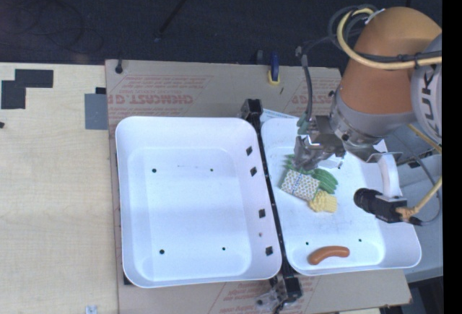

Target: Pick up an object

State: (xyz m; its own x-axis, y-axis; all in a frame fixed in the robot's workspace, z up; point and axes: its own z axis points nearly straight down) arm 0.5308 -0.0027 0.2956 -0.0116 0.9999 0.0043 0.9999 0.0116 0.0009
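Claw (312,154) over green item (327,179), perhaps touching.

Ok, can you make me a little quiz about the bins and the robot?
1. True or false: the orange sausage lies in the left bin.
2. Which bin does the gripper hang over? A: left bin. B: right bin.
3. How many white bins are on the bench?
Key: 1 false, it lies in the right bin. 2 B. 3 two.
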